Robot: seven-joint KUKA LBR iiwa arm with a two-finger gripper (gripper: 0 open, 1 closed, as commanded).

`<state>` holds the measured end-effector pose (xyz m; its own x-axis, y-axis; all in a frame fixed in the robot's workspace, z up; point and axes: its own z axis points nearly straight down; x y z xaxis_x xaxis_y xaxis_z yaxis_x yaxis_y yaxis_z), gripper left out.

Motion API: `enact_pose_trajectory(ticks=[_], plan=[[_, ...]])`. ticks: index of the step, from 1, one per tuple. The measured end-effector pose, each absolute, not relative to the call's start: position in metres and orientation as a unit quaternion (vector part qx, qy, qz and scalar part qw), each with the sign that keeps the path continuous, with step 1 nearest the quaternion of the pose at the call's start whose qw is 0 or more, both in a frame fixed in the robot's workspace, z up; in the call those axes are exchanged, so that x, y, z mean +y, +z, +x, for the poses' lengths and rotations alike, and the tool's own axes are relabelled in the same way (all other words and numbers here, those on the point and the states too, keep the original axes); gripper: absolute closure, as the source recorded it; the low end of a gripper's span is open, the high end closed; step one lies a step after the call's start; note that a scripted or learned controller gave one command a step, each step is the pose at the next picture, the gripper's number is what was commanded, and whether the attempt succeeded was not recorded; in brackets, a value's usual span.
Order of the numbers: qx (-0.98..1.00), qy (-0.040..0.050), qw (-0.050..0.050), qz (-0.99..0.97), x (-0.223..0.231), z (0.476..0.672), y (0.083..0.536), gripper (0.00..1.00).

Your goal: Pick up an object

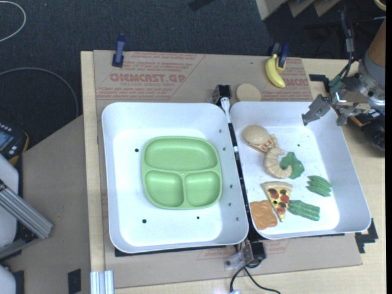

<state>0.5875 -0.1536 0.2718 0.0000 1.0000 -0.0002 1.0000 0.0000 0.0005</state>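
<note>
The claw hangs over the far right corner of the right bin; I cannot tell how it is set. The toy food lies bunched nearer the green tray: chicken leg, broccoli, pizza slice. A grab could catch two neighbours or slip off. Bare floor lies beneath the claw, walls close by.

Arm enters from the right edge at upper height, wrist angled leftward and down, gripper extended at the end, nothing seen between its fingers.
</note>
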Motion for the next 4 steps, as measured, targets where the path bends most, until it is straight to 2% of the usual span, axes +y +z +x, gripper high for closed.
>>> enact_pose_trajectory(ticks=[1,2,3,4], plan=[[0.707,-0.0041,-0.009,0.707,-0.106,0.504,0.151,0.0],[0.707,-0.0002,-0.001,0.708,-0.092,0.478,0.083,0.0],[0.706,0.0012,0.002,0.708,-0.093,0.48,0.096,1.0],[0.706,0.0015,0.003,0.708,-0.093,0.48,0.105,1.0]])
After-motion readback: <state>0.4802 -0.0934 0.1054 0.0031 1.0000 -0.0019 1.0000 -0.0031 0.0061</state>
